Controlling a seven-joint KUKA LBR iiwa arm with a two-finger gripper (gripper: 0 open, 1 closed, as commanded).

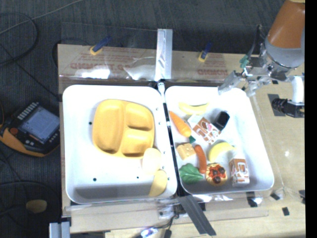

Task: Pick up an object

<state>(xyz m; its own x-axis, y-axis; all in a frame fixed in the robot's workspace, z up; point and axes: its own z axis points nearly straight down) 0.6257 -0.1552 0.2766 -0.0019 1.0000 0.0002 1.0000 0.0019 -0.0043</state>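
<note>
The arm comes in from three o'clock, its orange band high at the one o'clock corner, and the gripper [237, 83] hangs just over the far rim of the right bin [265, 155], at about twelve o'clock of that bin. Its pale fingers look spread apart with nothing between them, though they are small and a bit blurred. Below it in the right bin lie the things to choose from: a banana slice [193, 107] nearest the gripper, a black cup [221, 119] and a small printed carton [204, 128] toward the middle, a carrot [179, 124] at nine o'clock, and a little bottle [238, 171] down at five o'clock. The left bin [74, 133] holds a yellow divided tray [123, 127], well apart from the gripper.
</note>
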